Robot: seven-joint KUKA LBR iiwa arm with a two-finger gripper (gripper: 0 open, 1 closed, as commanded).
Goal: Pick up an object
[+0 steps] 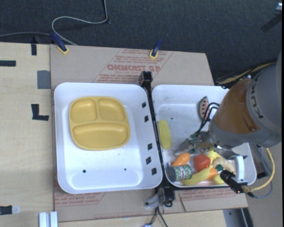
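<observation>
While my arm [248, 112] reaches in over the right bin [180, 105], my hand [195, 143] sits low among the clutter at that bin's near side, and I cannot tell how it stands, since my wrist and its orange band [229, 111] cover most of it. It hangs just above a pile of toy food: an orange carrot [181, 158], a red tomato [201, 162], a green can [181, 173] and a yellow banana [203, 175], all pressed close together against the near wall. Whether I touch any of them I cannot make out. A yellow corn cob [165, 134] lies apart by the bin's left wall, and a watermelon slice [202, 108] lies near my wrist. The left bin [104, 171] carries a yellow divided plate [99, 123]. Both bins rest on cardboard [132, 67] over the bench [14, 141].
</observation>
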